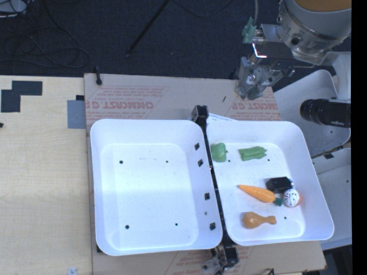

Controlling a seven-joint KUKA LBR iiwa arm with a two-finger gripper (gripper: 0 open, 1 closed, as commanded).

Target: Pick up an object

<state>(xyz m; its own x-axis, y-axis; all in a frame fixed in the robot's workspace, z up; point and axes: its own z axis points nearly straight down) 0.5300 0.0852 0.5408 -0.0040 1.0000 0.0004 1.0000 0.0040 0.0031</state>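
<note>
Nearest the camera, at the lower edge of the view, sat a small dark clamp (221,260) where the two bins met. Above it ran the black divider strip (207,176) joining the left bin (103,136) to the right bin (312,165). Both were shallow and white, resting on a cardboard sheet (143,99) printed with reversed red lettering, which in turn lay on the pale wooden surface (40,182).

Inside the right bin lay six small things. A tan toy drumstick (257,220) rested nearest the front wall. Just behind it an orange toy carrot (257,193) lay at a slant, its tip pointing left, with a white ball dotted with colour (291,198) just beside its thick end. A small black block (278,183) sat right behind the ball and carrot. Further back, a green lumpy piece (218,152) lay close to the divider, and a green pepper-like toy (252,153) lay near it to the right, the two apart.

The hand (252,85) hung above the cardboard beyond the right bin's far wall, well apart from every toy, below the grey wrist (312,24) with its orange band. Whether its fingers were open or closed could not be told from this angle; nothing was seen between them.
</note>
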